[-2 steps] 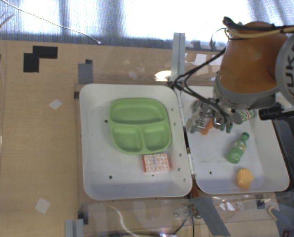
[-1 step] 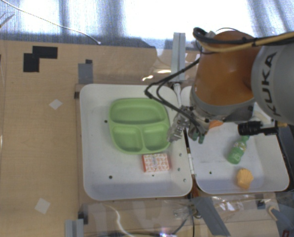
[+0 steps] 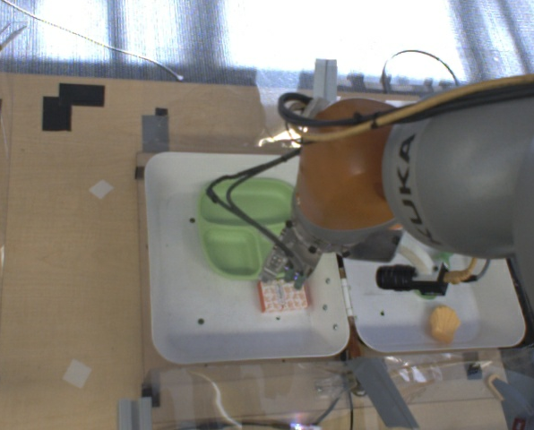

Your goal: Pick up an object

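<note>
From the camera above the bench, two white bins are seen side by side. The left bin is the bigger one in the picture, and the right bin is partly covered by the big grey arm. An orange band is wrapped around the arm just above the wrist.

A light green tray with two sections is lying in the left bin, near its middle. Just beside the tray's lower right corner, a small red and white patterned packet is lying flat on the bin floor.

The gripper is reached down over the left bin, right at the top edge of the packet and the corner of the green tray. Whether it is spread or pressed together cannot be told, because it is hidden under the wrist. Nothing can be seen held in it.

In the right bin, a small yellow lump is resting near the front wall, well apart from the gripper. A black cable is looped over the green tray.
</note>
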Robot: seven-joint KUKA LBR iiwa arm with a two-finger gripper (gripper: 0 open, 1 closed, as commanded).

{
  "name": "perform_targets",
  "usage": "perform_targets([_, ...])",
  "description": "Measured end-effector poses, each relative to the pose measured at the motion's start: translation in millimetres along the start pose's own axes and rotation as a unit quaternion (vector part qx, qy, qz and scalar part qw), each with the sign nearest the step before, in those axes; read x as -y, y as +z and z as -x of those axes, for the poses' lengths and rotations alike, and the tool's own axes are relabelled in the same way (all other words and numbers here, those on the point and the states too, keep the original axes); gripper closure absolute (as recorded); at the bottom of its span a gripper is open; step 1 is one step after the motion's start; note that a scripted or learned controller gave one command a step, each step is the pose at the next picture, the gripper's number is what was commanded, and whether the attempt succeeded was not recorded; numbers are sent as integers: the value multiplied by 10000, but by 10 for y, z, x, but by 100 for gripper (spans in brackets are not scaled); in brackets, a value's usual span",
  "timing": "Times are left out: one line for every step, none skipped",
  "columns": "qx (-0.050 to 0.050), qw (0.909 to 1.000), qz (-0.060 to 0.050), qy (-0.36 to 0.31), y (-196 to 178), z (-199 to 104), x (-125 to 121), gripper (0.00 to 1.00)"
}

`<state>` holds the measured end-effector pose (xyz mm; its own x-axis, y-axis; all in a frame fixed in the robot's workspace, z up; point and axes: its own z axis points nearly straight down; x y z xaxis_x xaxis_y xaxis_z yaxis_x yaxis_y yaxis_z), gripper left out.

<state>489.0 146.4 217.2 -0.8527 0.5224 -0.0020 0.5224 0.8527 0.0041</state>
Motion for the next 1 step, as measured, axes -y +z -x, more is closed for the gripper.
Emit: perform_targets([5, 9943, 3, 1069, 4, -261, -395, 100])
